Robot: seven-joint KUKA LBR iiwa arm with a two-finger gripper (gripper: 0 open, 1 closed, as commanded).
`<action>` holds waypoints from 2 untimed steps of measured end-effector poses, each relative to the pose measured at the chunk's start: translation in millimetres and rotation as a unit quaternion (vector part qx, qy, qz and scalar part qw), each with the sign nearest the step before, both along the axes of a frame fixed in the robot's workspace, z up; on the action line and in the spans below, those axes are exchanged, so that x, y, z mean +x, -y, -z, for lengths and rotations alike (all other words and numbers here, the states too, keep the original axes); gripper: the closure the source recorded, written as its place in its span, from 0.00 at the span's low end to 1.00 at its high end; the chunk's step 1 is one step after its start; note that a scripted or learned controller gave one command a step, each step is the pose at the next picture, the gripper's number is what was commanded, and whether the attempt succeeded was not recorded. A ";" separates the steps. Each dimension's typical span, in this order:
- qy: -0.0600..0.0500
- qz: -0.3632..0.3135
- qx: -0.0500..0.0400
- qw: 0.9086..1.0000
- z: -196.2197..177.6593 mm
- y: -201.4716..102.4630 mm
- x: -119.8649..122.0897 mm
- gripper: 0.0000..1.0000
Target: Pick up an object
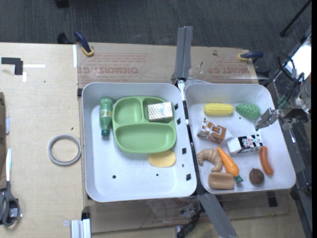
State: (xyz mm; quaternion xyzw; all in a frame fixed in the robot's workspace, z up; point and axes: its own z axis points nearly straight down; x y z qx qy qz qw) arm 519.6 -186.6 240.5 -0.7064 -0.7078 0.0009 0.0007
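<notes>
The gripper (267,118) hangs at the right bin's (198,180) right rim, beside the green leafy vegetable (247,110); whether its fingers are apart or together I cannot tell. That bin holds a corn cob (218,109), a carrot (228,162), a croissant (208,157) and what may be a small milk carton (244,144). Nothing sits between the fingers.

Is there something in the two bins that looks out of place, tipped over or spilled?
Nothing is spilled. The green bottle lies on its side beside the green divided plate in the left bin, and a yellow slice sits half tucked under the plate's edge.
</notes>
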 end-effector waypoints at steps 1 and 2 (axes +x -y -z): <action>0.000 -0.032 0.000 0.999 49.6 -31.0 -30.4 0.00; 0.000 0.002 0.000 1.000 150.0 -78.1 -36.9 0.00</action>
